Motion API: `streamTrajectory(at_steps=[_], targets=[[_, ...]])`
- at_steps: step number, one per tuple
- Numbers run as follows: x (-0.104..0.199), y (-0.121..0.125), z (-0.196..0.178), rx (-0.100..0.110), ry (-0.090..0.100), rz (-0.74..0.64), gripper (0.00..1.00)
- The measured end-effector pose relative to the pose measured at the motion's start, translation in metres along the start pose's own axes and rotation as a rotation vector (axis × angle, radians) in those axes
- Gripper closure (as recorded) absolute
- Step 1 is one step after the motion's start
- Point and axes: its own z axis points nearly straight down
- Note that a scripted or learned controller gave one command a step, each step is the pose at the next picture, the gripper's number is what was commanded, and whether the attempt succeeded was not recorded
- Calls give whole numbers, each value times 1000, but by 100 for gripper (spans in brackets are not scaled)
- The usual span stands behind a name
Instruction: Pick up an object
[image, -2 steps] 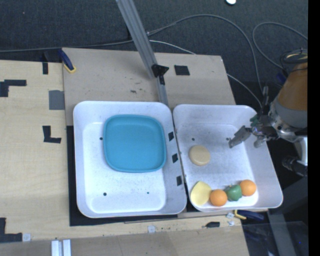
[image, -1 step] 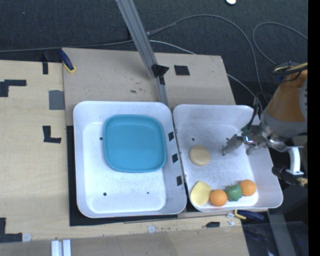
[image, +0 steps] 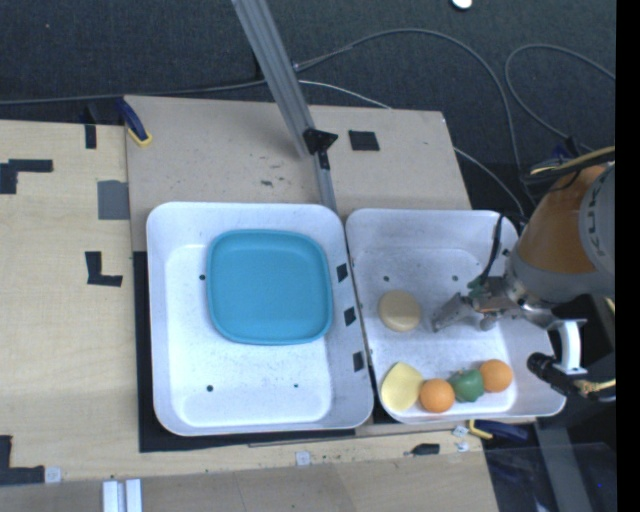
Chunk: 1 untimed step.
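The right bin (image: 425, 245) holds a round beige object (image: 400, 311) near its middle. Along its front edge lie a yellow piece (image: 401, 386), an orange ball (image: 436, 396), a green object (image: 467, 385) and a second orange ball (image: 496, 376). My gripper (image: 442, 319) hangs low inside this bin, pointing left, just right of the beige object and a small gap away from it. Nothing shows in its grasp. The grey arm with its orange band (image: 560, 240) comes in from the right.
A square blue plate (image: 268, 286) lies in the left bin (image: 165, 330). A metal pole (image: 290, 90) slants down to the bins' back edge. Cables (image: 480, 70) trail over the dark floor behind the bench.
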Motion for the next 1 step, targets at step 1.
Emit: streamTrajectory(at_steps=[1], targets=[[0,1,-12,-4,-1,-1,100]])
